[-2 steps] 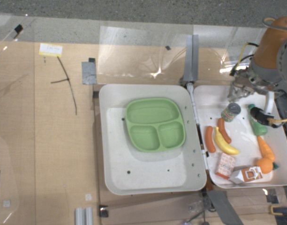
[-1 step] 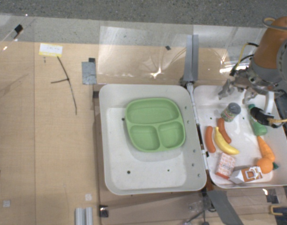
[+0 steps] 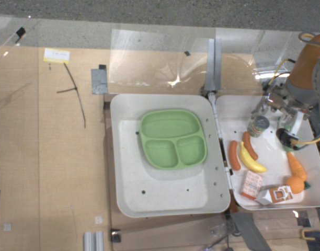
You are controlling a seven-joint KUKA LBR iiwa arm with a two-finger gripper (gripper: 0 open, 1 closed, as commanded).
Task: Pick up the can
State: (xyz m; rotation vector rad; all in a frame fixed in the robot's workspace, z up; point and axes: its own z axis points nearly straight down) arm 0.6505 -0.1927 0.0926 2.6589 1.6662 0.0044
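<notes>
The can [image 3: 258, 125] is small, with a grey lid and a green-and-red label. It stands upright near the back of the right bin [image 3: 230, 114]. My gripper [image 3: 279, 114] hangs over the same bin, just right of the can and slightly behind it. The grey arm with its orange band [image 3: 306, 67] comes in from the right edge. The can stands apart from the gripper, on the bin floor.
In front of the can lie two sausages [image 3: 233, 155], a banana [image 3: 252, 160], a carrot [image 3: 296, 164], an orange [image 3: 296, 184], a red-and-white box [image 3: 251, 185] and a small carton [image 3: 275, 195]. A green divided plate [image 3: 173, 139] sits in the left bin [image 3: 165, 200].
</notes>
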